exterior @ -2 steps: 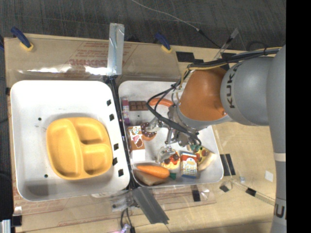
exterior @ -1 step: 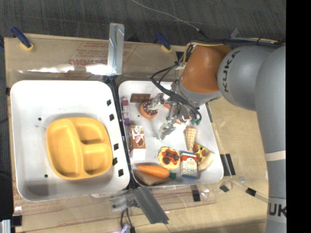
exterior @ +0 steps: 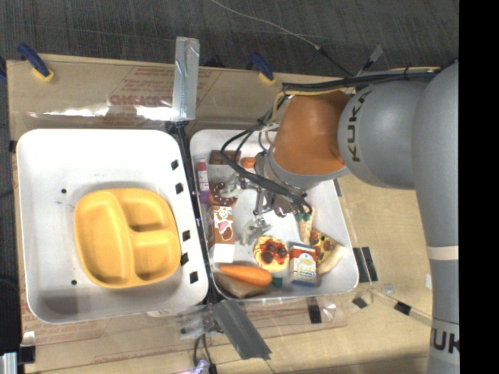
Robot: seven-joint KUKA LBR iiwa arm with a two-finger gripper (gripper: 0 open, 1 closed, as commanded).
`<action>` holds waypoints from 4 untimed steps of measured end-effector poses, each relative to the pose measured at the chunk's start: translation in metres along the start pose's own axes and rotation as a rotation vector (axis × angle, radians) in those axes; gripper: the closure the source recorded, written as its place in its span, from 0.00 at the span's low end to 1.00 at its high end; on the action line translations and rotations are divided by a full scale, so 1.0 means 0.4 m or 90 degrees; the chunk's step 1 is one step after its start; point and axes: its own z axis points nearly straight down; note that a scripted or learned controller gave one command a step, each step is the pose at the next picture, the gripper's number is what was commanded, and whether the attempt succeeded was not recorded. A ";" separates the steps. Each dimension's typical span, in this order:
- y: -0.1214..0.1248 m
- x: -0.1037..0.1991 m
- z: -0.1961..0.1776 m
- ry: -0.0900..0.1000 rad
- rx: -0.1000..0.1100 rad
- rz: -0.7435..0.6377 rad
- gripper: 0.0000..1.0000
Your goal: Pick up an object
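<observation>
Gripper [exterior: 261,218] hangs low in the right bin [exterior: 343,232], grip state impossible to tell. Carrot [exterior: 244,273] lies near the bin's front edge, just below the gripper, beside a small carton [exterior: 303,263].

My arm [exterior: 390,131] has big black letters "KUKA" on its grey side, and "KU" shows again at the lower right. The cardboard's [exterior: 117,92] red print is too blurry.

Tan bench [exterior: 101,84] bearing two shallow white bins side by side: left bin [exterior: 31,209], right bin [exterior: 347,248].
</observation>
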 end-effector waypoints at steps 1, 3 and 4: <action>-0.066 -0.044 0.009 0.001 -0.010 -0.086 0.00; -0.010 0.162 -0.005 -0.010 -0.004 0.039 0.00; -0.005 0.161 -0.028 -0.008 -0.006 0.034 1.00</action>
